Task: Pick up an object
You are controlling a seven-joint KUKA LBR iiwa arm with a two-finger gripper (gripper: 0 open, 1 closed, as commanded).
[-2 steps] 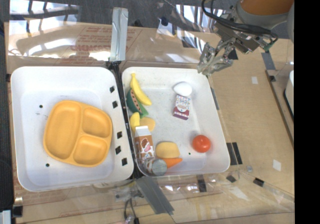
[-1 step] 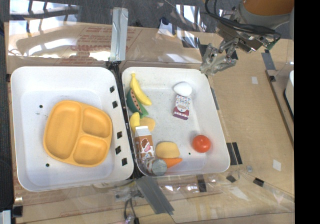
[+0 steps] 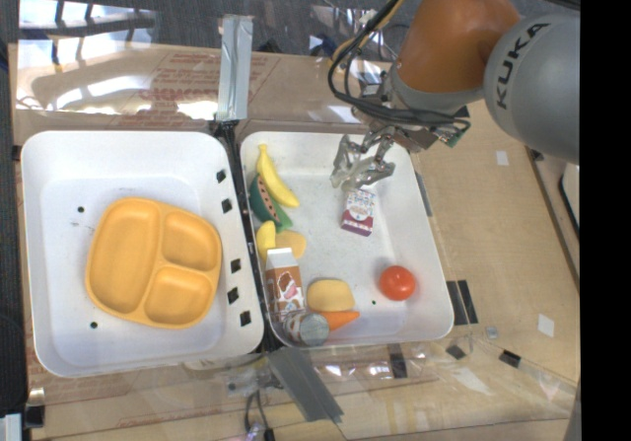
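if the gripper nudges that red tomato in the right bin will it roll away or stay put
The tomato looks round and smooth, so it would probably roll on a nudge. It sits on bare floor of the right bin, touching nothing, so little would stop it before the wall. Its glossy skin may also slip from the gripper.

The carrot (image 3: 341,320) pokes out half-covered beneath the yellow lemon (image 3: 329,294). The watermelon slice (image 3: 262,202) hides partly under the banana (image 3: 275,179). The small pouch's (image 3: 359,211) label is too tiny to read.
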